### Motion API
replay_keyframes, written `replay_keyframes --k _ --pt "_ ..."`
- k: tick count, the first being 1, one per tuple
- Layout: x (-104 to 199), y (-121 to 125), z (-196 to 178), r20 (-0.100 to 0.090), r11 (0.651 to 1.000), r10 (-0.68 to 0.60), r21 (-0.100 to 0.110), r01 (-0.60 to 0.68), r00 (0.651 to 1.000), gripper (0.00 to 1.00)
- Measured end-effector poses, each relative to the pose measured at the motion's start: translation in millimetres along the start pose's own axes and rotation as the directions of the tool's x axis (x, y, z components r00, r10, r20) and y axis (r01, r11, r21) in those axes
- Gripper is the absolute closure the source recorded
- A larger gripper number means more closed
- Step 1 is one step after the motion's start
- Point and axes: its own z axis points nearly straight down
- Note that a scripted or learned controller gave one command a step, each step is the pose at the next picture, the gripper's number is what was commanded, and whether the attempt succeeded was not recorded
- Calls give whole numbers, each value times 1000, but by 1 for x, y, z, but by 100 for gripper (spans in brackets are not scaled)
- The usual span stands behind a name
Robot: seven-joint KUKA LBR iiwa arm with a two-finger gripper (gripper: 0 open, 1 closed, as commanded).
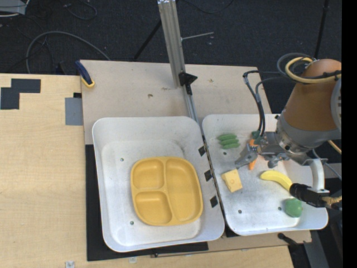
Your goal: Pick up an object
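The right bin holds a green pod-like piece at its back left. A pale yellow cheese wedge lies near its left wall, a banana right of centre, and a green ball at the front right. My gripper hangs low over the bin's middle, between the green piece and the banana and just above the cheese wedge. A small orange item shows right at the gripper; whether it is held is unclear.
The left bin carries a yellow divided plate. A metal post rises behind the bins. The arm's body and cables overhang the right bin's back right corner.
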Motion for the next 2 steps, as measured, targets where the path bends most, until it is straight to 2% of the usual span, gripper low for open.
replay_keyframes --k 1,2 --pt "-10 1 57 0 1000 1 -1 -1 1000 0" --pt "-2 6 115 -1 1000 1 -2 -1 1000 0"
